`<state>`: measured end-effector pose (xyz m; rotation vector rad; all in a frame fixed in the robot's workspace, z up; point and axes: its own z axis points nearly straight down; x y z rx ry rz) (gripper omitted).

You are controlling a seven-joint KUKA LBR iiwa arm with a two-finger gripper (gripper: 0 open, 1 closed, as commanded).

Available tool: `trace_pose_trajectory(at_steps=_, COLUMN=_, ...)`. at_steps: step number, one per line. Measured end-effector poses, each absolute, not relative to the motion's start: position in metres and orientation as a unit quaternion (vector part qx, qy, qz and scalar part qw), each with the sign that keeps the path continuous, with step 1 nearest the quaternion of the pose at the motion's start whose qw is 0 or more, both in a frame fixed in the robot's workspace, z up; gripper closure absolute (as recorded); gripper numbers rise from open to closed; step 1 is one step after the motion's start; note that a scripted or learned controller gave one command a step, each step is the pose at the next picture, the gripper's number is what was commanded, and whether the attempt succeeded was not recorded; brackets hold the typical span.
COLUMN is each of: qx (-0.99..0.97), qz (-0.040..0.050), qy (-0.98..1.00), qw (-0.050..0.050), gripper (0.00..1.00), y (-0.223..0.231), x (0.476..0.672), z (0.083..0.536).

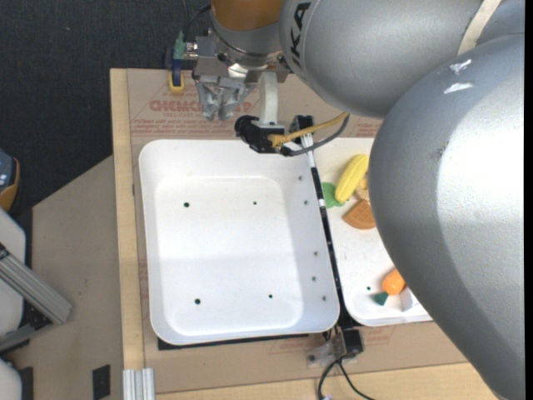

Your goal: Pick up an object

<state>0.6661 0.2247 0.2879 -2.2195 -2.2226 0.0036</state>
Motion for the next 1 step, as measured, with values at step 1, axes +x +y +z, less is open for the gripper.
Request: trace_pose_trajectory(at_steps=1, qx=-0.707, qz=0.0015, qy=-0.708, qw=0.0, gripper=1.0, y=0.2246, x=0.6661, z=0.2868)
